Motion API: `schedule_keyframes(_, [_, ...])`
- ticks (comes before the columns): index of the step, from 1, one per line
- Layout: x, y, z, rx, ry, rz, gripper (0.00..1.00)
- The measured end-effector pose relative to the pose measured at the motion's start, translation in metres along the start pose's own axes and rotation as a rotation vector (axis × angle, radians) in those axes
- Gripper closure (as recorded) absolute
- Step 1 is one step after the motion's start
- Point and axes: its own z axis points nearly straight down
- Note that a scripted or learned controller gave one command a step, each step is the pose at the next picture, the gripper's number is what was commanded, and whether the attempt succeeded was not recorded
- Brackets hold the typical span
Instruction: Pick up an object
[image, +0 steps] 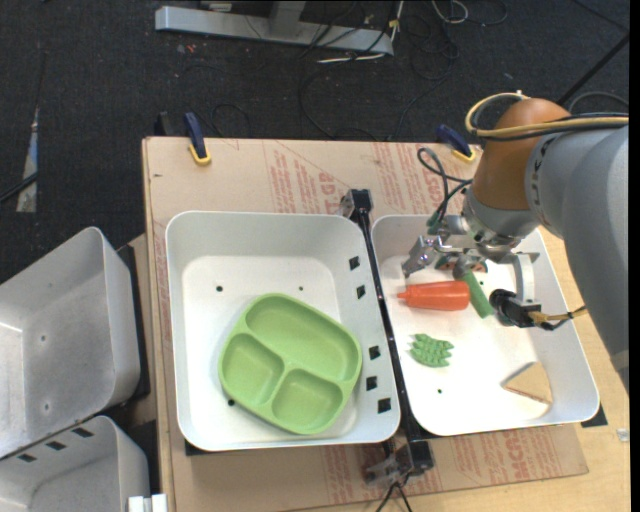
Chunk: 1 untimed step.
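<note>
Looking down on the bench, two white bins sit side by side, split by a black divider (372, 300). The arm (560, 170) comes in from the right and hangs over the upper part of the right bin (575, 400), its orange band (515, 150) bright above the wrist. The gripper (440, 255) sits just above the carrot (437, 295), metal fingers (420, 258) pointing left toward the divider, and whether they are spread or closed I cannot tell from here. Nothing shows between them. The carrot lies on its side, orange body with a green top at its right end, near the bin's left wall. Just below it, a small green leafy piece (431, 350) lies apart from the carrot, with bare white floor around it. Down in the lower right corner, a tan wedge (529, 383) lies close to the rim. Open floor runs between wedge and leaf. Over in the left bin (200, 240), a green tray (290, 362) with three compartments lies tilted across the lower half, its bottom edge near the front wall; the upper half is bare white.
</note>
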Motion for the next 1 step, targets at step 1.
schedule_keyframes(1, [0.0,0.0023,-0.0148,-0.009,-0.001,0.0,1.0])
